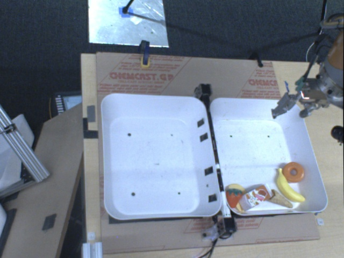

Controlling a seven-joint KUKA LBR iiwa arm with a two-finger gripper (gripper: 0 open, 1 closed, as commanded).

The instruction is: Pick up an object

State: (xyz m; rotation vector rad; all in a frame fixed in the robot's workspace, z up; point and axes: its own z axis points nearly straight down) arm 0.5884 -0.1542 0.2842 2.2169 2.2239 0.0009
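Observation:
Several small objects lie in the near right corner of the right bin [252, 144]: a yellow banana [288, 187], an orange ring-shaped donut [293, 171], a red-orange tomato-like fruit [234, 195], a white and red packet [254, 197] and a brown cone-shaped piece [280, 200]. My gripper [294, 108] hangs over the far right rim of that bin, well away from the objects. Its two fingers are spread apart with nothing between them.
The left bin [153, 155] lies beside the right one, with a black divider strip [209, 144] between them. A shiny metal sheet [128, 14] lies beyond the bench. A side table with a metal rail [21, 149] stands at the left.

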